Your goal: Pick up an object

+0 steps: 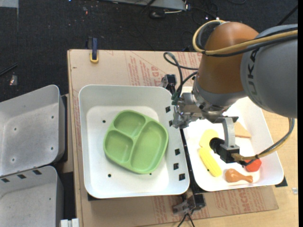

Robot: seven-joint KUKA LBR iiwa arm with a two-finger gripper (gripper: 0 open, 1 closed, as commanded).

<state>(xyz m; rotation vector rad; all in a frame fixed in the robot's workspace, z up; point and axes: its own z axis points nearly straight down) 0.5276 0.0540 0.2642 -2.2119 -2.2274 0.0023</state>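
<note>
Judging from how things lie, the pick is not yet done: the arm (227,74) hangs low over the inner edge of the right-hand bin (265,126), and its bulk hides the jaws, so I cannot tell whether they are released or clenched. Everything that might be picked lies on a bin floor: a yellow banana (209,159), a tan drumstick (236,176) and a small red piece (253,164) in the right-hand bin, and a green divided plate (136,141) in the left-hand bin (94,117). What remains, as I read it, is the whole grasp and lift
</note>
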